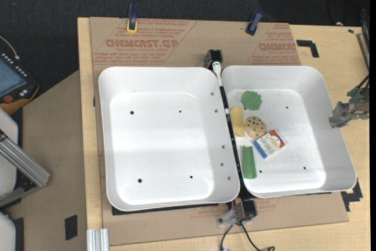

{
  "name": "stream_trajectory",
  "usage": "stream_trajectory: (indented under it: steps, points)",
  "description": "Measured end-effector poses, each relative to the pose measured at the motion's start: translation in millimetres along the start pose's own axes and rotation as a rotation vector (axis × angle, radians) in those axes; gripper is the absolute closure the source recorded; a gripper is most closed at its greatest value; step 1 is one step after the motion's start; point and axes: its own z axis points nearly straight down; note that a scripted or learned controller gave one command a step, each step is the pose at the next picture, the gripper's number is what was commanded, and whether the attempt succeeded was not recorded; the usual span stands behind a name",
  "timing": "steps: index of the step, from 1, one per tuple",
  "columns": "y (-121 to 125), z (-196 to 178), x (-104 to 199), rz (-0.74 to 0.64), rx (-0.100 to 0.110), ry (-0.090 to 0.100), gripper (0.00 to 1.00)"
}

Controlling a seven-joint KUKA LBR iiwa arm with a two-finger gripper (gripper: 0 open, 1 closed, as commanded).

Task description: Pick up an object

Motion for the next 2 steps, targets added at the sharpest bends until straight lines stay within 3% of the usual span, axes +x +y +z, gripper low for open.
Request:
stream_trajectory:
  steps: [2]
  points:
    - [-11,-96,132,-0.008,-0.003,0.003,1.0]
